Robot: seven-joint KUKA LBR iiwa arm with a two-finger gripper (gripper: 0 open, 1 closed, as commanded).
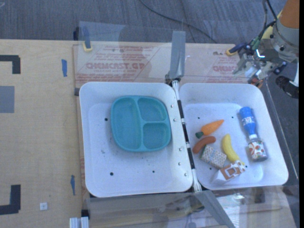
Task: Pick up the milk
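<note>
- We see the milk (231,171), a small white carton with an orange-red panel, down in the right bin.
- It's tipped on its side, angled, near the bin's front edge.
- It lies just beside the banana's lower tip and the patterned packet to its left.

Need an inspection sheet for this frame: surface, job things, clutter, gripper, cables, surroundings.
Surface: two white bins; left bin holds a teal divided plate; right bin holds the food items.
Job things: milk carton lying near the right bin's front edge, beside the banana.
Clutter: carrot, sausage, patterned packet, blue bottle, small jar.
Gripper: gripper above the right bin's back rim, away from the milk carton.
Cables: dark cable on the floor behind the bench.
Surroundings: wooden bench, blue tape marks.
</note>
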